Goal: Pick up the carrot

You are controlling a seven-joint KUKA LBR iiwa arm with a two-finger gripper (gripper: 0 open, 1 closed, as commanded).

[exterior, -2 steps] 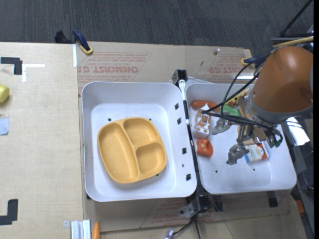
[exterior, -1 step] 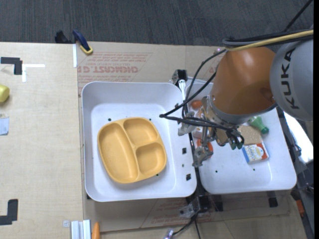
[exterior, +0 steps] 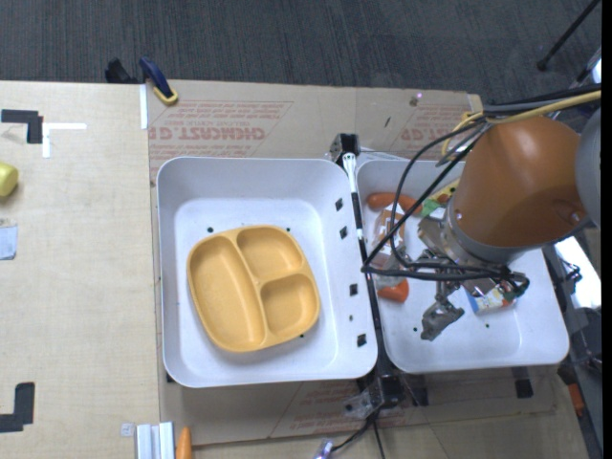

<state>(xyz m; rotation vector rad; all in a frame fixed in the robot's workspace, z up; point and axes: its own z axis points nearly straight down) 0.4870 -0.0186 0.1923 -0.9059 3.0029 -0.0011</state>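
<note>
Tool [exterior: 437,321] low in right bin [exterior: 535,347], opening unclear, carrot [exterior: 393,292] possibly beside it

Bench clutter around two white bins
A yellow divided plate [exterior: 253,287] lies in the left bin [exterior: 172,285]; a blue clamp [exterior: 158,80] grips the cardboard sheet [exterior: 239,122], a yellow-green fruit [exterior: 6,180] far left

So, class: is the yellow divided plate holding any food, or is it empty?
Empty. The yellow plate lies flat in the left bin, and all three compartments show bare yellow.
</note>
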